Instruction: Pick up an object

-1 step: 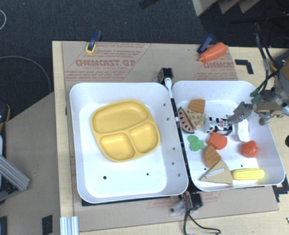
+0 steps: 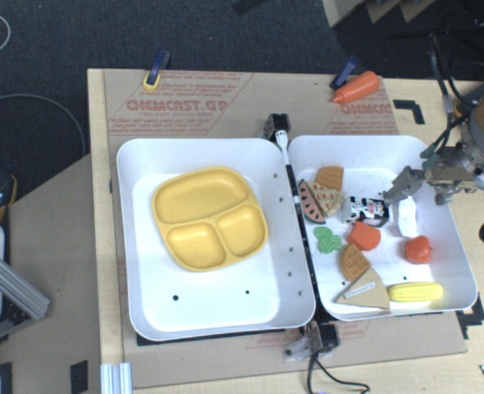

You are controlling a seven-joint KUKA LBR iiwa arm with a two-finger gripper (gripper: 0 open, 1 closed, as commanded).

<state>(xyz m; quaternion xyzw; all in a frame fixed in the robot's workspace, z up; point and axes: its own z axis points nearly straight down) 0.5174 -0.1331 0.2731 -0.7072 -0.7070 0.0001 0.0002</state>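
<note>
My gripper [image 2: 424, 189] hangs over the right side of the right bin [image 2: 463, 269], open with nothing between its fingers. Just below it lies a white oblong piece [image 2: 408, 217]. Left of that is a black-and-white toy [image 2: 367, 210]. Other toy foods lie in this bin: a watermelon slice [image 2: 311, 202], a brown toast piece [image 2: 330, 176], a green piece [image 2: 328, 240], an orange-red ball [image 2: 364, 236], a red tomato [image 2: 418, 249], a waffle [image 2: 353, 263], a sandwich wedge [image 2: 365, 290] and a yellow corn cob [image 2: 415, 292].
The left bin [image 2: 135, 179] holds a yellow divided plate [image 2: 209, 220]. An orange carrot toy [image 2: 357, 87] lies on the bench behind the right bin. A yellow and blue clamp [image 2: 153, 72] sits at the bench's back left. Cables hang at the upper right.
</note>
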